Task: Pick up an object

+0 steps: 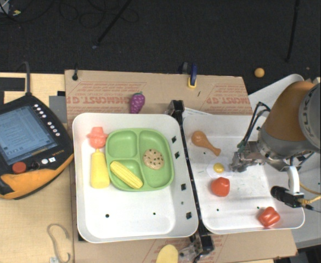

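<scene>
The right bin holds a brown chicken drumstick, a small yellow piece, a red tomato and a red pepper. My gripper hangs low over the middle of this bin, just right of the yellow piece and above the tomato. Nothing shows between its tips. The left bin carries a green divided plate with a corn cob and a cookie, plus a yellow bottle and a pink item beside it.
A purple grape bunch lies on the cardboard behind the left bin. A teach pendant sits at the left. A yellow object rests at the front edge. A small orange ball lies at the back right.
</scene>
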`<state>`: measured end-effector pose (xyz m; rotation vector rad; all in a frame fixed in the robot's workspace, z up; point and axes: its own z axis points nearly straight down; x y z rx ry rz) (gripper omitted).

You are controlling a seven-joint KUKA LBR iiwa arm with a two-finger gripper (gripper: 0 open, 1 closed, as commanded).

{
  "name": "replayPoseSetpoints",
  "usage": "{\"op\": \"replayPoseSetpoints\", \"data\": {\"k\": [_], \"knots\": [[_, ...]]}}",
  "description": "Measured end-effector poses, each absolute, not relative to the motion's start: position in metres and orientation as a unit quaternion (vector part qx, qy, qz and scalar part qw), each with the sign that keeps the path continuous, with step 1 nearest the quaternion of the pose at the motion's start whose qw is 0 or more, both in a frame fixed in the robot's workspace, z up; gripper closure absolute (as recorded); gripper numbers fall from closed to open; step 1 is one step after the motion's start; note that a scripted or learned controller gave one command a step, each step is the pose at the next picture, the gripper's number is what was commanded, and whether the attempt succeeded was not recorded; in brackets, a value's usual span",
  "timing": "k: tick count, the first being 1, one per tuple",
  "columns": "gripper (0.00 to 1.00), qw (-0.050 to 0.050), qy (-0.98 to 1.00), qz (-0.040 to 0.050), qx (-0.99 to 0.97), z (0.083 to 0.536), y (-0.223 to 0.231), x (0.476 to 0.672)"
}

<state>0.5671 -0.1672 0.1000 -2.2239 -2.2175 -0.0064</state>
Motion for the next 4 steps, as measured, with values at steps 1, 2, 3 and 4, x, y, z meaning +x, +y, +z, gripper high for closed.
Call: {"op": "replayPoseSetpoints", "data": {"k": [1,2,3,4], "knots": [[1.00,0.000,-0.706,-0.0002,-0.708,0.143,-0.169,0.564],[1.00,-0.001,-0.707,-0.0008,-0.708,0.205,-0.175,0.563],[1.00,0.000,-0.707,-0.0005,-0.708,0.229,-0.177,0.563],[1.00,0.002,-0.708,-0.0001,-0.706,0.238,-0.131,0.547]]}}
